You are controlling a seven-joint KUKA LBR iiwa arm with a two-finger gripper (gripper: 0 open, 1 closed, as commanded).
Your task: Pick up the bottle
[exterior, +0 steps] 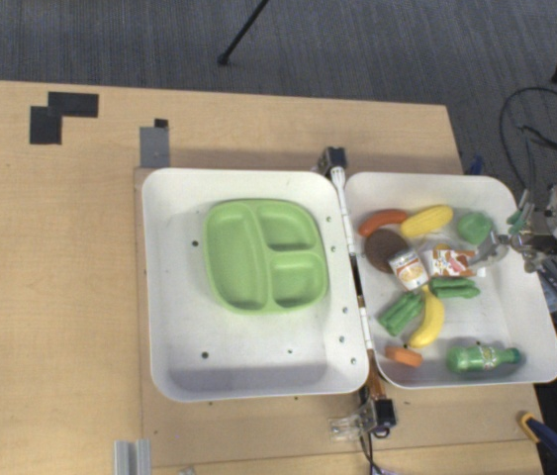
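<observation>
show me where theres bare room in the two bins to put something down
Left bin: bare floor below the green divided plate and a strip along its left side. Right bin: a bare patch on its right side, between the green bottle and the tool. The toy food from the yellow banana down is crowded.

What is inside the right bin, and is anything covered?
The right bin holds a green bottle lying near the front, two bananas, green toys, small cartons, and a brown piece. They overlap in a pile, so whatever lies beneath cannot be seen.
</observation>
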